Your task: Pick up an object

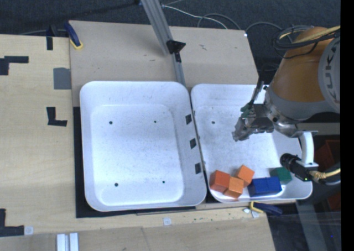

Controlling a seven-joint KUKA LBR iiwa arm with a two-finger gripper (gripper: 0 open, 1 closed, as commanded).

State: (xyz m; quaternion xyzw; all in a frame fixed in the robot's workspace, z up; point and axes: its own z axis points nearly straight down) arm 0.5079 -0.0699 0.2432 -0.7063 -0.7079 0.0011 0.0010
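Claw [243, 132] over right bin [221, 100], mid-frame right; grip state unclear, can't tell. Orange blocks [232, 181], blue block [264, 187] cluster at lower wall, probably awkward approach.

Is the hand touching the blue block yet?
Apart. The camera view shows the hand over bare bin floor in the right bin, with a clear stretch of white between it and the blue block at the near edge.
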